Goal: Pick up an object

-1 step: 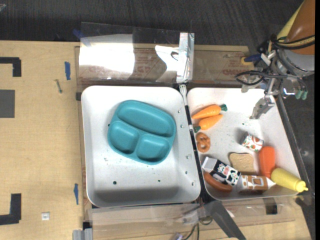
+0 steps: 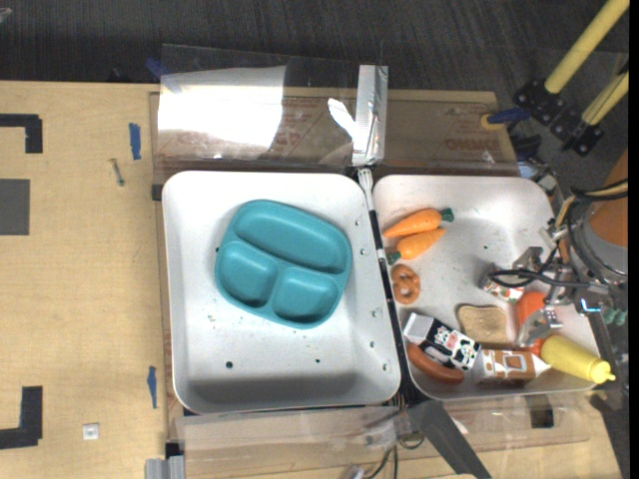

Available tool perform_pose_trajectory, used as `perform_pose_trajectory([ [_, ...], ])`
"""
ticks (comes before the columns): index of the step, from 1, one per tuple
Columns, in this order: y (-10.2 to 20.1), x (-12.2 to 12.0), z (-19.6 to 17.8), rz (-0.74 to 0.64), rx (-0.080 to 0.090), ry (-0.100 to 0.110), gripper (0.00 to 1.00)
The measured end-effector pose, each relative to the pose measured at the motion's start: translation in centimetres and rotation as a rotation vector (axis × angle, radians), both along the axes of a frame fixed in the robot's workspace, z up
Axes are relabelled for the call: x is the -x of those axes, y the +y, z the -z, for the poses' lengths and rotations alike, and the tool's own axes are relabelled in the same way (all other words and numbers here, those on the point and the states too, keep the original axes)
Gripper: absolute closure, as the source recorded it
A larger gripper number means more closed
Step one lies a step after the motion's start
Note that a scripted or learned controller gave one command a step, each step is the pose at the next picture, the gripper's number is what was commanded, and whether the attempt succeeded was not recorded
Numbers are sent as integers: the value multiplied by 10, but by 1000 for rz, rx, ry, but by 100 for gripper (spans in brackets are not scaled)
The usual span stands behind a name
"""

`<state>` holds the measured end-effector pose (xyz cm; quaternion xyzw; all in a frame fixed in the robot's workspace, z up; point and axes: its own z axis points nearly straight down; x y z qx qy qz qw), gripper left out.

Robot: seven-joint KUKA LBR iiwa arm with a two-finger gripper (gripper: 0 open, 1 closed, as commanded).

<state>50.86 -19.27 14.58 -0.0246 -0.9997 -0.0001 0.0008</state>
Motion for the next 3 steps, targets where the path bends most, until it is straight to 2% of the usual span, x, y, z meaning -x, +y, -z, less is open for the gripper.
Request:
perform_pose_trajectory([
  [1,-22,9,33,-27,10,-40,0],
  [2,-29,16,51,-87,11,-42,0],
  [3,-25,12,52,-239,10,-43,0],
])
